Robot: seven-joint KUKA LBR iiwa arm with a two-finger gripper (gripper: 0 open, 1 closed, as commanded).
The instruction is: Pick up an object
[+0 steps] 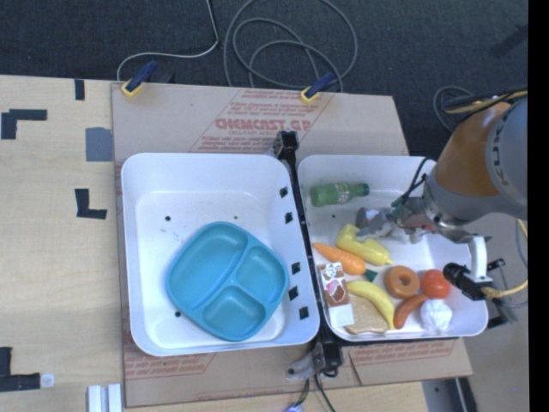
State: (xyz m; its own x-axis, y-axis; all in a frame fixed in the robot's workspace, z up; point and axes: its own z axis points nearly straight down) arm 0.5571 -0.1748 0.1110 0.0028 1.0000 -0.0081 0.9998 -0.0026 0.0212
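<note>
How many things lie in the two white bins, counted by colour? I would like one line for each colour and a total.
Blue: 1, the sectioned plate
Green: 1, the bottle
Yellow: 2, the squeeze bottle and the banana
Orange: 2, the carrot and the doughnut
Red: 2, the tomato and the sausage
White: 1, the crumpled lump
Brown or tan: 2, the small carton and the bread slice
Total: 11

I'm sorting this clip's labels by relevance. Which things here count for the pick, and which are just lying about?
For the pick:
gripper, low in the right bin
yellow squeeze bottle
green bottle
carrot
banana
doughnut
tomato

Lying about:
blue divided plate in the left bin
cables
clamps
</note>
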